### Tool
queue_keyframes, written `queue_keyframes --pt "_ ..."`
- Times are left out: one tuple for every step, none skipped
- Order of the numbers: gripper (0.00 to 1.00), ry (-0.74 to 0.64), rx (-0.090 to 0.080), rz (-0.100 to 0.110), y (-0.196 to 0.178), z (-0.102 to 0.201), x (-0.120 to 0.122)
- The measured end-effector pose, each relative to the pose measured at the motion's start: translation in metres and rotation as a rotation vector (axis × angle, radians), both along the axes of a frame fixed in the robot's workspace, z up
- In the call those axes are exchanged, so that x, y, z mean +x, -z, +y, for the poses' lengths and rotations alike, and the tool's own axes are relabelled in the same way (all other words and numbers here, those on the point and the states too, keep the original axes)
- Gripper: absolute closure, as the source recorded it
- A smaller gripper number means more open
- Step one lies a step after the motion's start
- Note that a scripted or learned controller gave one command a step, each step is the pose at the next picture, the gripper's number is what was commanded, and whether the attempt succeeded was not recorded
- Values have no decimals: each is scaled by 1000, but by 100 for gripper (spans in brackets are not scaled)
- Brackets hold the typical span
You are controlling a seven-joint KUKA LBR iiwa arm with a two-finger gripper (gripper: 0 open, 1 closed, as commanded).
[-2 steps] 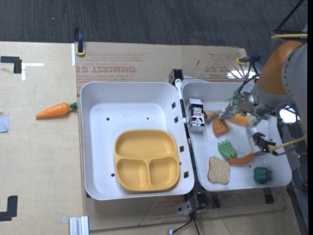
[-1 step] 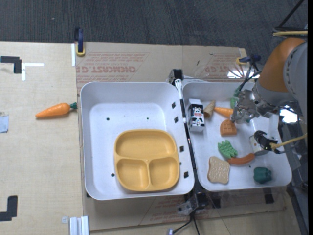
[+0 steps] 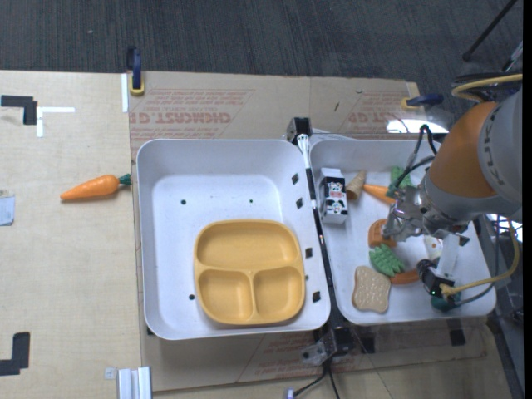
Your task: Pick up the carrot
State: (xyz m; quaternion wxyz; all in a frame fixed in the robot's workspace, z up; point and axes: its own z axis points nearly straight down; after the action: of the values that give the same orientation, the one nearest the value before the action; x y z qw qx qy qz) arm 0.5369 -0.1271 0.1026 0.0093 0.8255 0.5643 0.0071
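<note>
Bench seen from above, left to right. An orange toy carrot with a green stub (image 3: 93, 188) lies on the bare tan bench, well apart from both bins, tip pointing left. The left white bin (image 3: 158, 248) holds a yellow three-compartment plastic tray (image 3: 248, 270). In the right white bin (image 3: 474, 302) are a small white carton with a cow print (image 3: 334, 196), a smaller orange carrot with a green top (image 3: 378, 193), a tan toy bread slice (image 3: 371, 289) and a green ruffled leaf piece (image 3: 386, 260) resting on something orange. My gripper (image 3: 397, 224) hangs in the right bin, just below and to the right of the smaller carrot and close above the leaf piece; whether it stands open or closed I cannot tell, and nothing is visibly held. I judge either carrot to be light, rigid, smooth moulded plastic, tapered and likely to slip toward the thin end, so it is best taken across the thick middle of the body. The nearer carrot lies just beside me; the bench carrot lies far to my left.
</note>
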Motion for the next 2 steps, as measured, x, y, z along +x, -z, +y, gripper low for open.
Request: queue_keyframes --pt "0 2 5 20 10 2 -6" --pt "0 299 10 25 11 -64 62"
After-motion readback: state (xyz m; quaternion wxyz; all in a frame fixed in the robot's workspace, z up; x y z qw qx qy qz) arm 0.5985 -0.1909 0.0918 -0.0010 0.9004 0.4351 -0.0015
